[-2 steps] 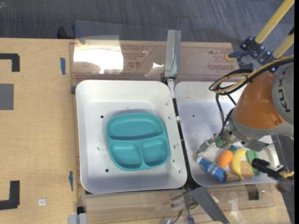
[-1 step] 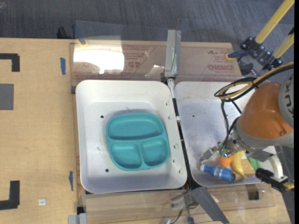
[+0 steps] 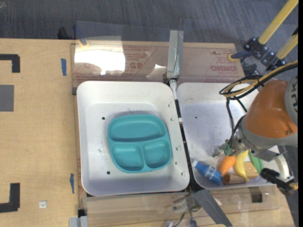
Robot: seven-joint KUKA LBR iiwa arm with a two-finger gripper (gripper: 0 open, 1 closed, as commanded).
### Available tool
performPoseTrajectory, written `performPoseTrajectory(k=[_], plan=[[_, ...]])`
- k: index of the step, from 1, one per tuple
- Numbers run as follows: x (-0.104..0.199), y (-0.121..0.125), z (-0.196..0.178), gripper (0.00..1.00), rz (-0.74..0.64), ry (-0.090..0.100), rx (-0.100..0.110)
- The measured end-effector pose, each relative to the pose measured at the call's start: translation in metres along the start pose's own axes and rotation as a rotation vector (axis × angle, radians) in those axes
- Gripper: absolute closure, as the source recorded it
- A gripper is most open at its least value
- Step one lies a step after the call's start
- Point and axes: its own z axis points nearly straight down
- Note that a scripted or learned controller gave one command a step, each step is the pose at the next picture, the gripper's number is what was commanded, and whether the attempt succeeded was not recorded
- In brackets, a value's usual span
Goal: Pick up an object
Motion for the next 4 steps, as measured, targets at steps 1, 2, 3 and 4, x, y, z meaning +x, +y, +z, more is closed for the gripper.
performPoseTrajectory(k=[1,2,3,4], plan=[[0.006,-0.002,0.011,1.00,0.187,0.003,0.009],[0.006,-0.001,0.012,0.00,0.187,0.003,0.008],[-0.013,-0.007,0.012,0.00,0.121,0.005,0.008],[-0.040,0.061,0.014,0.00,0.085,0.003,0.009]])
